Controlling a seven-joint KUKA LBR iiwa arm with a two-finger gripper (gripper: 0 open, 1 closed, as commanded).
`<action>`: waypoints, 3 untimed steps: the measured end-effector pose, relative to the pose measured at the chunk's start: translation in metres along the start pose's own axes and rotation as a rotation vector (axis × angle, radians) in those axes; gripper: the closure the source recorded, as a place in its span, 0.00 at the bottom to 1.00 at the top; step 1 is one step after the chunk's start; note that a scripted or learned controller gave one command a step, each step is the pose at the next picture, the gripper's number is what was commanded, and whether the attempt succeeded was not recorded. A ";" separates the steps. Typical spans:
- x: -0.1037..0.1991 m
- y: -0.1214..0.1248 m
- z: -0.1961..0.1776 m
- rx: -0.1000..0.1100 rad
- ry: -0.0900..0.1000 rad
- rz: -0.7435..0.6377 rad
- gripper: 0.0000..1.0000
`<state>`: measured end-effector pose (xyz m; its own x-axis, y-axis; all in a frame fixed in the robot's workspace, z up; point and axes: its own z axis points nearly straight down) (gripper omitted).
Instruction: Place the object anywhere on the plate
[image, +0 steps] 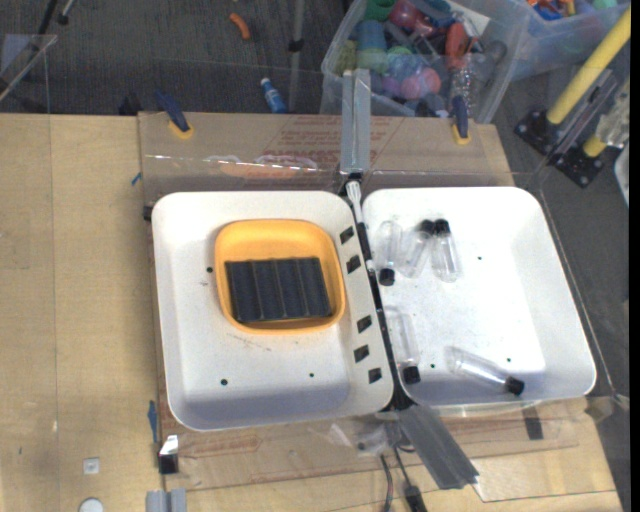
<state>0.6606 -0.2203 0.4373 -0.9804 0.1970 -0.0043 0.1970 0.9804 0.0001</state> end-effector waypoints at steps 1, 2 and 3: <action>0.001 -0.002 0.000 -0.002 -0.001 -0.397 1.00; -0.008 0.001 0.000 0.000 -0.007 -0.620 1.00; -0.008 0.001 0.000 0.000 -0.008 -0.830 1.00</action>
<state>0.6682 -0.2212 0.4376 -0.8070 -0.5904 -0.0098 -0.5904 0.8071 -0.0058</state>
